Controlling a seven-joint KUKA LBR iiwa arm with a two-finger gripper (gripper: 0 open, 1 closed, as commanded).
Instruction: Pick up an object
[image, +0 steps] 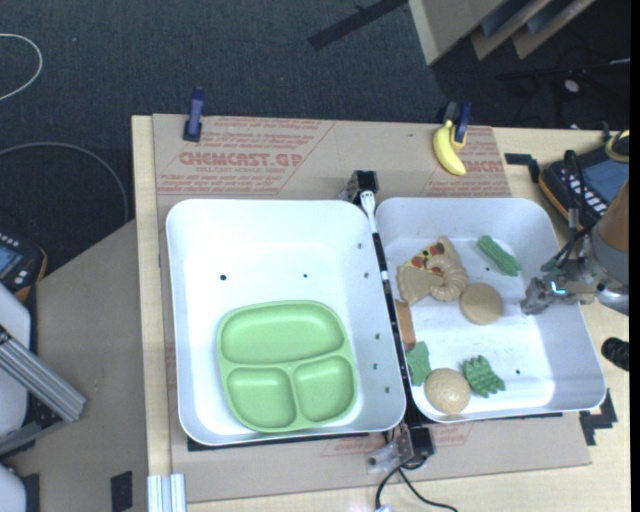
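Observation:
The right bin (560, 370) holds several toy foods. A tan pastry with red spots (432, 272) lies at its left, and a round tan bun (481, 303) sits in the middle. A green pod (498, 255) lies toward the back. At the front are a tan ball (447, 390), a ridged green piece (483, 376) and a small green piece (417, 360). My gripper (542, 292) hangs low over the bin's right side, just right of the bun and apart from it. Nothing shows in its grasp.
The left bin (200, 250) holds a green divided tray (287, 362). A yellow banana (450, 150) lies on the bench behind the right bin, beside a blue clamp. A brown stick (404, 325) lies along the right bin's left wall. The arm comes in from the right edge.

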